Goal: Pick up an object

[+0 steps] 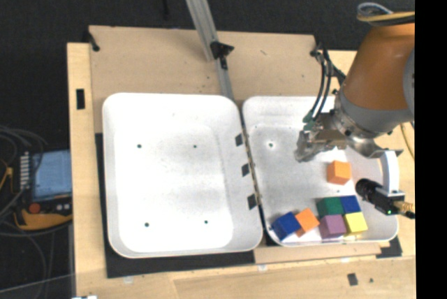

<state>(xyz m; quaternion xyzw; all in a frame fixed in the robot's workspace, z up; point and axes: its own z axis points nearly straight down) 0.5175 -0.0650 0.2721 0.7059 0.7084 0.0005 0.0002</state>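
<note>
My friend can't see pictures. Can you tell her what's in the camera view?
A grey and orange robot arm reaches over the right white bin, its tool hanging above the bin floor near a lone orange block. Blue, orange, purple, green and yellow blocks cluster at the bin's near edge.

Claw [305, 151] above right bin [279, 116], beside orange cube [339, 172]

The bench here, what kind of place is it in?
Probably a robotics lab: a grey and orange arm over two white bins, small coloured blocks for grasping, and loose cables beside the bench.
</note>
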